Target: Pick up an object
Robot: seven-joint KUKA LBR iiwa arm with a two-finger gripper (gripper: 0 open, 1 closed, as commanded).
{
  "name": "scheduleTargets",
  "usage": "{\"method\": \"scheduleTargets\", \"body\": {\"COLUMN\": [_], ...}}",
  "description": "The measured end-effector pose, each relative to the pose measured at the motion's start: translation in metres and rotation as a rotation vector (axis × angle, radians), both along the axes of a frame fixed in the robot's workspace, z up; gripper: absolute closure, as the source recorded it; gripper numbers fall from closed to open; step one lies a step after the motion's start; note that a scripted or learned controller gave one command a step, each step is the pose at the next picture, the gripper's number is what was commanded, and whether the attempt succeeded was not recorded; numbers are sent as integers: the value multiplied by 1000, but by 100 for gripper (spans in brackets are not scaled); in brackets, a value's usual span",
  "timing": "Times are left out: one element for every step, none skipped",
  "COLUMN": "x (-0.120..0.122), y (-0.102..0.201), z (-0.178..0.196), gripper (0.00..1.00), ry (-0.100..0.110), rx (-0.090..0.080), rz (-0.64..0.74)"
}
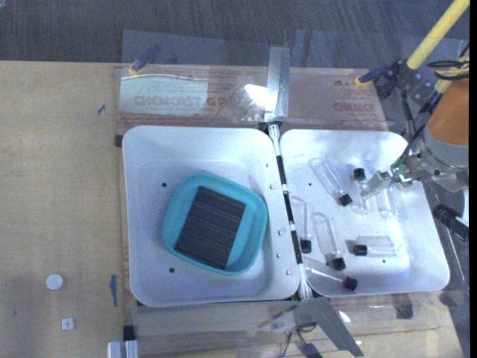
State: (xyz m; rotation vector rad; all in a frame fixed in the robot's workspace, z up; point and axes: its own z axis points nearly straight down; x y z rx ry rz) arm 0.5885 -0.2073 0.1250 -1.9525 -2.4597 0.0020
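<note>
Vials (pixel 328 176) scattered loose across right bin (pixel 432 274), clear with black caps, waiting to be grabbed.
Gripper (pixel 381 185) low over upper part of right bin, just beside one vial; finger state impossible to tell, hold not visible. Clear glass hard to count against white. Left of right bin: teal tray (pixel 253 207) with dark block (pixel 211 226).

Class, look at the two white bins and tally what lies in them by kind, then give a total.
Teal dishes: 1, left bin
Dark ribbed blocks: 1, inside the dish
Clear vials with black caps: about 6, right bin; one lies at. They are see-through, so this count is uncertain.
Total: about 8
</note>
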Motion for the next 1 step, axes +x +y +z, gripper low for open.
{"method": "scheduleTargets", "body": {"x": [25], "y": [24], "z": [-38], "gripper": [0], "ry": [-7], "rx": [-2], "rz": [-77]}}
